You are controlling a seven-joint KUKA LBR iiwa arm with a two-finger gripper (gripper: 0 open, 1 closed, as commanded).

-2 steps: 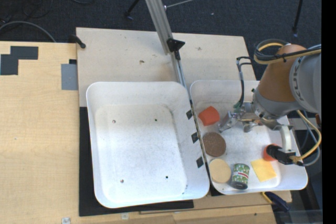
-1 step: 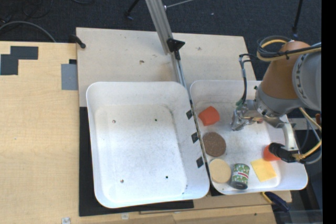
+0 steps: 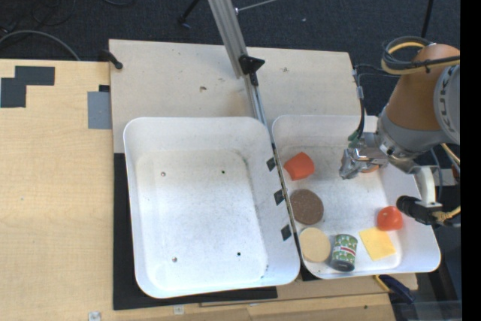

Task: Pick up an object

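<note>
Right bin (image 3: pixel 428 261) contents: orange-red block (image 3: pixel 299 165) near the divider, upper area. Brown disc (image 3: pixel 307 206) lying flat just below it. Tan disc (image 3: pixel 315 244) flat at the front, touching a green-labelled can (image 3: pixel 344 252) lying tilted. Yellow flat square (image 3: pixel 377 243) just right of the can. Small red-orange rounded piece (image 3: pixel 389 218) above the square.

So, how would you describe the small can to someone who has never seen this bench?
Look at the right bin, the one the arm reaches into, and go to its near edge. The small can lies there on its side between a tan disc and a yellow block. It alone has a green printed label.
</note>
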